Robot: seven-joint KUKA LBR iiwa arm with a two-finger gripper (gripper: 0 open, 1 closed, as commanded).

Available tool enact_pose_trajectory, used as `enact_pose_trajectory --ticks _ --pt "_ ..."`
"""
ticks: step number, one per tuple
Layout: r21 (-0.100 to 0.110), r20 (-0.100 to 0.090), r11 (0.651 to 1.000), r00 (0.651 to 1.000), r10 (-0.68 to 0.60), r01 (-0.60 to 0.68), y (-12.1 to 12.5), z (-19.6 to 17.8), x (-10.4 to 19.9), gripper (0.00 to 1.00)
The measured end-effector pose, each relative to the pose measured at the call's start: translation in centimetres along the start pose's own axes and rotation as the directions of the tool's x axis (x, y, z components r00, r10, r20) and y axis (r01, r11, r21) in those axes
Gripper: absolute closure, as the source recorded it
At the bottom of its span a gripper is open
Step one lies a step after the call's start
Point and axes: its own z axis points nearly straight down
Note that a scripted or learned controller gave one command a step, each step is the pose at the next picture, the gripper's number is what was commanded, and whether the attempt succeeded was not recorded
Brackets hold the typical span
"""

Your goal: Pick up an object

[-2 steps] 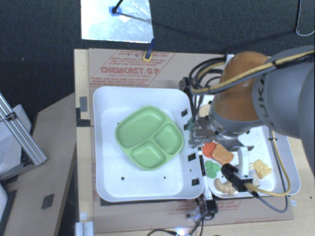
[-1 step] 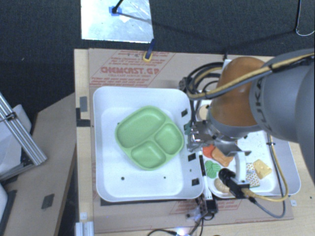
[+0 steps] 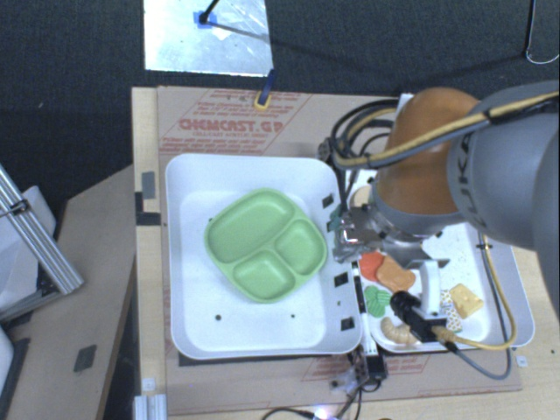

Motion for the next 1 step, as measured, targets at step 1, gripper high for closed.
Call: enact_pose_trajectory --ticks 1 --pt "0.003 0.001 1.000 1.000 0.001 -0.001 0.06 1.18 0.30 1.00"
